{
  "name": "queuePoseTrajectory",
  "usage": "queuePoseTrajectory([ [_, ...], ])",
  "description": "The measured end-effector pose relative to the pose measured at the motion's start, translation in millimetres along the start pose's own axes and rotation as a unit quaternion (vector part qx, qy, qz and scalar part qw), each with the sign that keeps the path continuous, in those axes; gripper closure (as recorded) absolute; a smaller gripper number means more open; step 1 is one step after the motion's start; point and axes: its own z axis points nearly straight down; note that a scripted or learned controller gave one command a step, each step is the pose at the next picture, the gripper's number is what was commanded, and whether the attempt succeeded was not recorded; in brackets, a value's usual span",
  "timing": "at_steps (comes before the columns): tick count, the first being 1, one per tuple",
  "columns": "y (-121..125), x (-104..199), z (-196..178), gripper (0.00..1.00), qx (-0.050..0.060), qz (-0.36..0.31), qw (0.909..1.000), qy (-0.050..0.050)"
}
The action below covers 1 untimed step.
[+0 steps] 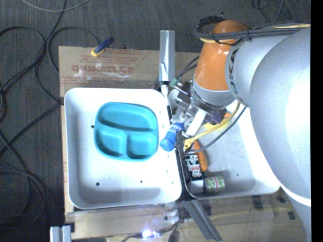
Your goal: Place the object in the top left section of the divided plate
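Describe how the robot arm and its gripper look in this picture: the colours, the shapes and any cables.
The arm is large, rounded and smooth, light grey, with a glossy orange band above the wrist. A dark ring and thin black cables sit on top of the orange part. The gripper below is a smaller metal assembly in silver and white, with dark parts and thin wires beside it.

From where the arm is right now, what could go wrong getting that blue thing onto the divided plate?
1. The blue object hangs at the gripper right over the wall between the two bins; how firmly it is held is unclear, so it might drop there.
2. The blue divided plate has shallow sections with low ridges, so the object could settle in a neighbouring section.
3. The yellow strip lies close to the gripper and might snag.
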Motion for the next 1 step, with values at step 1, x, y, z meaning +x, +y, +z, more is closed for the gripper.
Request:
queuePoseTrajectory([
  [1, 14.0, -61.0, 34.1, 1.00, 0.000, -0.133, 0.9911, 0.000],
])
